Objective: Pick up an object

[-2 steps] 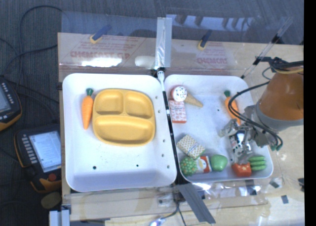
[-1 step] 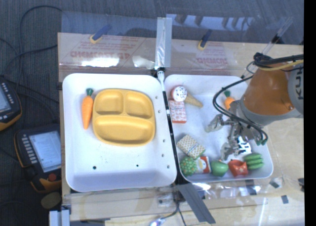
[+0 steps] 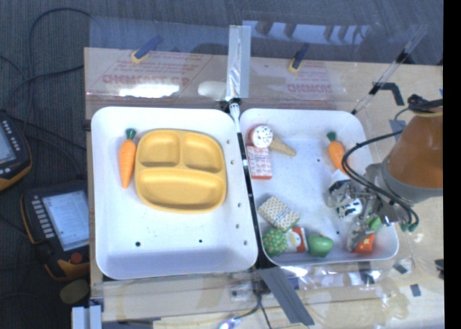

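White right bin [image 3: 310,115]: fingers [image 3: 353,209] near its right edge, grip unclear.

Two bins [image 3: 101,176], two carrots [image 3: 127,160], one yellow tray [image 3: 180,169], one ice-cream cone [image 3: 270,140], one waffle [image 3: 278,212].

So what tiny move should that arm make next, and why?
Probably a short drop straight down. The hand hangs low over the right bin's near right corner, just above a small red and green toy, with nothing visibly gripped. The carrot lies farther back, so the red toy seems the nearest thing to take.
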Robot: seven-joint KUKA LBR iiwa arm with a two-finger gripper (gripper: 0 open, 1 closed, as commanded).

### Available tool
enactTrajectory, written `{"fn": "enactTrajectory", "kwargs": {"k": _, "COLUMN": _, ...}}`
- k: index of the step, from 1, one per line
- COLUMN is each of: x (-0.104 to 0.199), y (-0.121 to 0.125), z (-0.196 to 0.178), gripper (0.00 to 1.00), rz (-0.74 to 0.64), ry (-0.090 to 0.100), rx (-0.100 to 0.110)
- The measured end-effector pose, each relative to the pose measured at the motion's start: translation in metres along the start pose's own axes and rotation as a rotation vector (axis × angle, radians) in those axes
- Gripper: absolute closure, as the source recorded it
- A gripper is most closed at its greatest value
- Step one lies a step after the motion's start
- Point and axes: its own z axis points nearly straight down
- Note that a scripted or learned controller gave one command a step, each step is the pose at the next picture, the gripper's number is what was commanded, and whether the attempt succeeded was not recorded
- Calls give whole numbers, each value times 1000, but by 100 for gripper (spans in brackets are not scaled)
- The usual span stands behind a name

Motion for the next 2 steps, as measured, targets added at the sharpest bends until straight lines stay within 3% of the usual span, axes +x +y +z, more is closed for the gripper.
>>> {"fn": "enactTrajectory", "kwargs": {"k": 1, "x": -89, "y": 1, "z": 3, "gripper": 0, "rz": 16, "ry": 2, "rx": 0}}
{"fn": "enactTrajectory", "kwargs": {"k": 2, "x": -58, "y": -2, "z": 2, "gripper": 0, "rz": -119, "ry": 1, "rx": -5}}
